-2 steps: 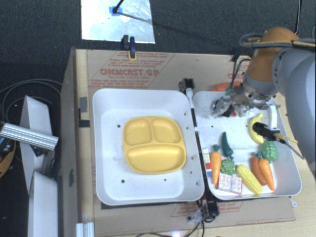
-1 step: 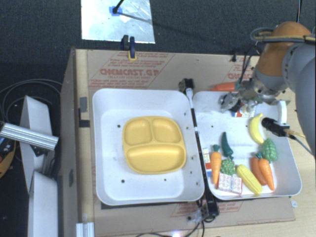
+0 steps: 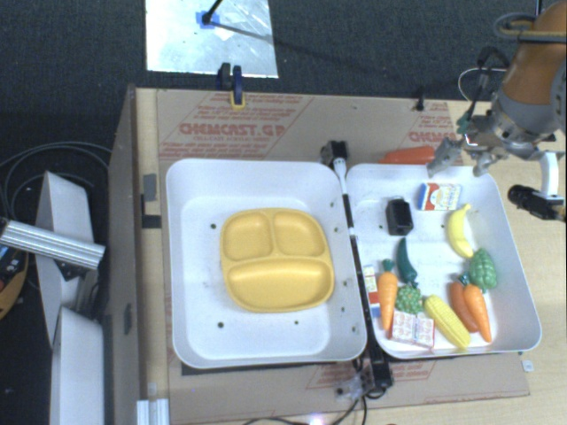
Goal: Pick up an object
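Gripper (image 3: 468, 153) hangs over the far edge of the right bin (image 3: 523, 312), and you have nothing between its fingers; two fingertips show apart, so read the jaws as fairly wide. Nearest to you is the small carton (image 3: 440, 197), just in front of the jaws toward the camera and slightly left. It lies flat, its long axis running roughly across the bin; red and blue printing shows on it, but you cannot read the words. Just beside it on the right lies the banana (image 3: 459, 229), long axis running away from the far wall. The black block (image 3: 399, 216) sits farther left. Carrots (image 3: 472, 306), corn (image 3: 447, 320) and broccoli (image 3: 483, 268) are well apart from you at the near end. An orange piece (image 3: 409, 157) lies outside the bin wall, left of the jaws. The yellow tray (image 3: 275, 260) fills the left bin (image 3: 195, 237). On the board (image 3: 230, 118) under both bins you can read "CHEMCAST G P" in red.
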Tool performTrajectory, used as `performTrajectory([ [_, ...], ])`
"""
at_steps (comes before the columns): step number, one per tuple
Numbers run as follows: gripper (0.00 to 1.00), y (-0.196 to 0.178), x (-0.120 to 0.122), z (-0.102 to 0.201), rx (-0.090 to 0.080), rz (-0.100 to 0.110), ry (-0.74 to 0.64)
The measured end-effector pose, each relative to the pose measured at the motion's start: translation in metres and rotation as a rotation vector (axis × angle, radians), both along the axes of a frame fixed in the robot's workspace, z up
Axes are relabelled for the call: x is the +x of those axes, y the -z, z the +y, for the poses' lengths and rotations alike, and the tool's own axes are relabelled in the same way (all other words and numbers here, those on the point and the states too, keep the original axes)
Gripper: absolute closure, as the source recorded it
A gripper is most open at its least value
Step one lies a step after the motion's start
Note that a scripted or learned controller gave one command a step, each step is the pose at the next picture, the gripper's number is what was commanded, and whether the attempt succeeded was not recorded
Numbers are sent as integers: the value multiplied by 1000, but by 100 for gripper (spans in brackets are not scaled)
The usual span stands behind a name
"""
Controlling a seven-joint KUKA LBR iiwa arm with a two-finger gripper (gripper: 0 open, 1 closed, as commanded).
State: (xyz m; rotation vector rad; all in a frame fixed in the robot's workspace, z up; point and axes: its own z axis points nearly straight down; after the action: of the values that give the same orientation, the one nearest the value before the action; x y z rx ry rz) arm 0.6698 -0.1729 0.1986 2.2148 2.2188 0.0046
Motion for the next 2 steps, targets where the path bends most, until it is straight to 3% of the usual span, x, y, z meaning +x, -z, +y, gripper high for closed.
performTrajectory([
  [1,0,99,-33,-16,-4,-8,-2],
  [2,0,107,-64,-34,1,5,1],
])
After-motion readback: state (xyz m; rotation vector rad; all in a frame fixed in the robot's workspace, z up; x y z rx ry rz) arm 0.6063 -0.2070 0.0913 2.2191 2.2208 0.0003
